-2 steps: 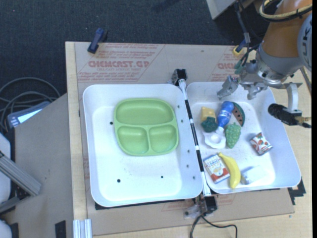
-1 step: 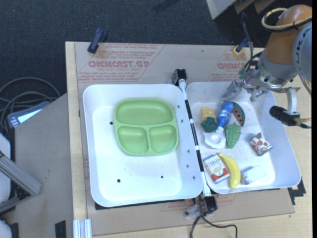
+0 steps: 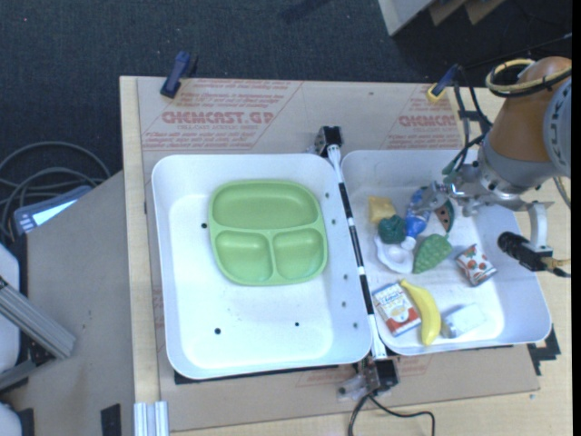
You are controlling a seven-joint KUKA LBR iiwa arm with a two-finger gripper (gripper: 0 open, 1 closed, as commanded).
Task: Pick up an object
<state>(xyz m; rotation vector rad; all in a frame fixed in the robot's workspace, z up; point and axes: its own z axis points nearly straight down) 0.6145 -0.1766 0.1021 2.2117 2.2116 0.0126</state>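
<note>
The right bin (image 3: 508, 330) holds a heap of small items. Among them are a yellow banana (image 3: 424, 310), a red and white juice carton (image 3: 395, 305), a green leafy toy (image 3: 433, 252), a teal lump (image 3: 392, 230), a yellow piece (image 3: 382, 209), a blue bottle (image 3: 418, 213), a red and white packet (image 3: 474, 263) and a white block (image 3: 464, 319). My gripper (image 3: 448, 196) hangs low over the back of this heap, by the blue bottle and a red slice (image 3: 444, 217). The wrist hides its tips.
The left bin (image 3: 182, 271) carries a green divided plate (image 3: 269, 231). A black rail (image 3: 349, 243) separates the bins. The arm with its orange band (image 3: 522, 121) covers the right bin's back right corner. Blue clamps (image 3: 177, 74) sit on the cardboard behind.
</note>
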